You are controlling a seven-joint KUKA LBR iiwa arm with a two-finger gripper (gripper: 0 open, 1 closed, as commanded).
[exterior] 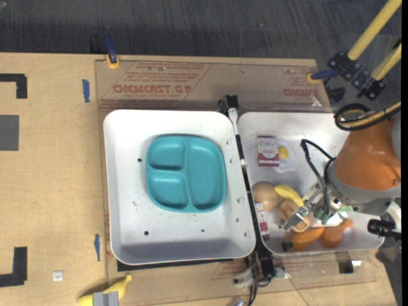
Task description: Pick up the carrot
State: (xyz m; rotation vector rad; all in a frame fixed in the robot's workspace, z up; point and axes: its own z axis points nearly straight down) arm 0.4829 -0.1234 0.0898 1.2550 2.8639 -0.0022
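The carrot (306,237) is lying low in the right bin (299,125), near its front wall, squeezed in beside the banana (288,194) and a brown potato (266,195), so I am coming at it from above. My gripper (301,217) is hanging just over the carrot's top. I cannot tell how my hand is set. My arm is bending down from the right, wrist pointing left.

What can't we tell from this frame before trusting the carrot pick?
- Tool, camera view: blurred and small, so contact with the carrot is unclear.
- Carrot: its right part merges with another orange item under the arm; extent unclear.
- Small box: label too small to read.
- Right bin: its right side is covered by the arm.
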